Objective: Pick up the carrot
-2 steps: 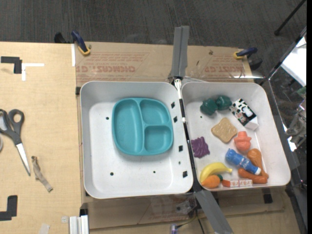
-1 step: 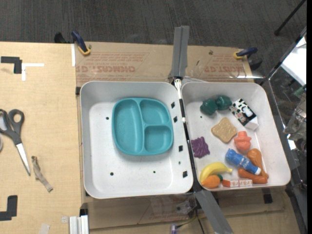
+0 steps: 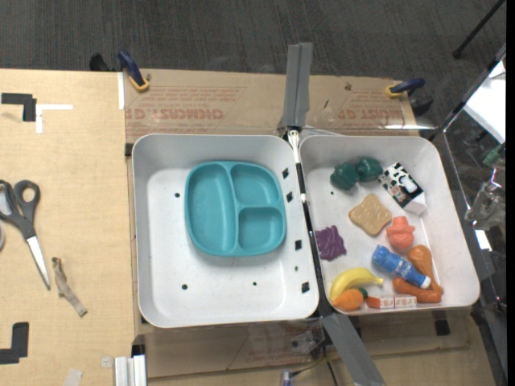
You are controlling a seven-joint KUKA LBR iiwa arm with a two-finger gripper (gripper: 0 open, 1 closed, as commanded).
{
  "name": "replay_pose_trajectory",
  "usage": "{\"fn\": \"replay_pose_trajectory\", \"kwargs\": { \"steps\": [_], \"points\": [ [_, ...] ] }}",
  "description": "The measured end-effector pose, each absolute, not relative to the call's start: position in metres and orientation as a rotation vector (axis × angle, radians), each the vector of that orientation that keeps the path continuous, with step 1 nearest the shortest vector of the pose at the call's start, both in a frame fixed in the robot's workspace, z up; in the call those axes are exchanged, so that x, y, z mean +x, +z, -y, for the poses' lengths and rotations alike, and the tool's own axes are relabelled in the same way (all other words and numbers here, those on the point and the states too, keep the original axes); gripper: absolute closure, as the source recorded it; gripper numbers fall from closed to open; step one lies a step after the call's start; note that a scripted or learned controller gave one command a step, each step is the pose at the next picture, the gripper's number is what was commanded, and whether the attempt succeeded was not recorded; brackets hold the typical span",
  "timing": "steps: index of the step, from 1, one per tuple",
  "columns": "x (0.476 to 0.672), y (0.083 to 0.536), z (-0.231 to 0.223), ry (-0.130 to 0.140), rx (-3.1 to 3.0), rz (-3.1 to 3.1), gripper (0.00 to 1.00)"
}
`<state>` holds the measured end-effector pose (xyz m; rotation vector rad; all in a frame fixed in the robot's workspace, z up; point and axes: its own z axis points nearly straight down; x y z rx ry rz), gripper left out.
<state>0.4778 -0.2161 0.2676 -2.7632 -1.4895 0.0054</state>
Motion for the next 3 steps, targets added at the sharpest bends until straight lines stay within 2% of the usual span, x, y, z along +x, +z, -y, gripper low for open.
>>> {"fn": "replay_pose_trajectory", "kwargs": {
  "steps": [1, 3],
  "points": [
    [0.4778, 0.2562, 0.2151, 0.004, -2.662, 1.663, 1.00],
    [0.4777, 0.2634, 0.2143, 0.005, -2.417, 2.003, 1.00]
  ]
}}
